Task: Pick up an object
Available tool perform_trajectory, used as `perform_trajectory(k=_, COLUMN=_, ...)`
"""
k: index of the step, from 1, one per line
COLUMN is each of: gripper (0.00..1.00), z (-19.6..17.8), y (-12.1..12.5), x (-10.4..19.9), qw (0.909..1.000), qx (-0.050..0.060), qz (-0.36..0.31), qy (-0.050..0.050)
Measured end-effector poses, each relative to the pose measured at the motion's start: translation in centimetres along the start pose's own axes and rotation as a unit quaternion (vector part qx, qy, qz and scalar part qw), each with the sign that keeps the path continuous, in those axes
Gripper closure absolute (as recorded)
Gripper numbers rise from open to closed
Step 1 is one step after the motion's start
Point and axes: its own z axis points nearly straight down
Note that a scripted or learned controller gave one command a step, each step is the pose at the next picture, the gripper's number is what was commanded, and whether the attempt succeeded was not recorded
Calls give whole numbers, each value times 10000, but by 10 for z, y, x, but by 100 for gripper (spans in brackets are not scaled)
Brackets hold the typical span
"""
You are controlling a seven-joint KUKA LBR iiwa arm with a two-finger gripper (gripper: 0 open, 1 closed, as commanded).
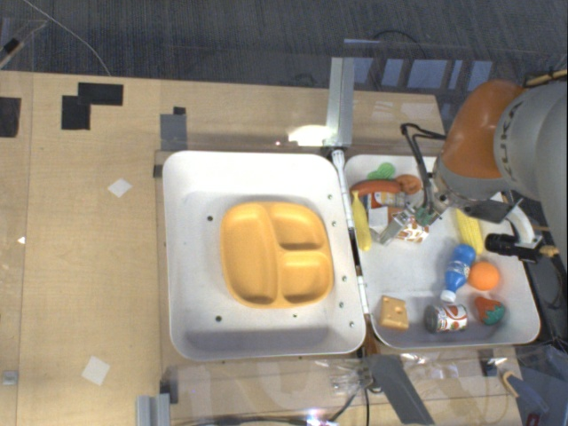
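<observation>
My gripper [406,221] hangs low over the upper middle of the right bin [410,273], reaching in from the grey arm with the orange band [475,140]. Right under it lies a small red-and-white carton [414,233], partly hidden by the gripper. I cannot tell whether the gripper touches the carton. Close by are a brown sausage [383,186], a green piece [383,171] and a long yellow piece [359,223] along the bin's left wall.
Also in the right bin are a corn cob [469,228], a blue bottle [458,269], an orange [484,276], a strawberry [490,310], a can [446,318] and a cheese wedge [394,311]. The left bin [182,238] holds a yellow divided tray [275,253].
</observation>
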Motion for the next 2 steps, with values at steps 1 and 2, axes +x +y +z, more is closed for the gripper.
perform_trajectory(k=1, gripper=0, z=-5, y=27, x=-16, qw=9897, qx=39, qz=1430, qy=42)
perform_trajectory(k=2, gripper=0, z=-4, y=32, x=-36, qw=9776, qx=240, qz=2069, qy=303)
